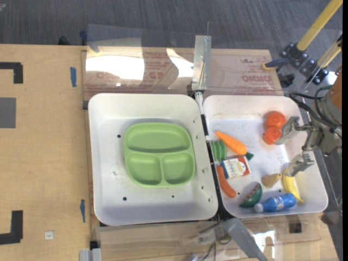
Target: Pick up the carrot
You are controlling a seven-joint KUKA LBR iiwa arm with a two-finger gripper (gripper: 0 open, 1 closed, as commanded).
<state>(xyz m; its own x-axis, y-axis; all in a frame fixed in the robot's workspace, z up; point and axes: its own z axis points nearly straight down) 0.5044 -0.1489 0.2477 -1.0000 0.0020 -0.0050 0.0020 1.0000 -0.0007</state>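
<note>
Looking down on the wooden bench (38, 145) and finding two white bins side by side. Noting the carrot (231, 143) lying flat in the right bin (239, 107), at about ten o'clock from that bin's centre, near the wall shared with the left bin (103, 145). Pointing its orange tip toward ten o'clock and its green top toward four o'clock, untouched by the arm.

Reaching in at three o'clock of the right bin: the gripper (294, 147), well apart from the carrot. Spreading its fingers (289, 129) wide, one toward twelve o'clock and one toward six o'clock, gripping nothing, with bare bin floor between them.

Crowding round the carrot:
- just beside it at seven o'clock, a green vegetable (218, 150)
- at six o'clock, a small carton (235, 167), touching or nearly touching the carrot's green top
- further toward six o'clock, a red chili pepper (225, 184) and a watermelon slice (251, 194)
- at three o'clock, two orange-red round fruits (274, 118), close to the upper finger

Sitting near the lower finger, at five o'clock of the bin: a banana (292, 185), a tan piece (270, 179) of unclear kind, and a blue bottle (277, 203) lying on its side.

Resting in the middle of the left bin: a green divided plate (159, 152).
</note>
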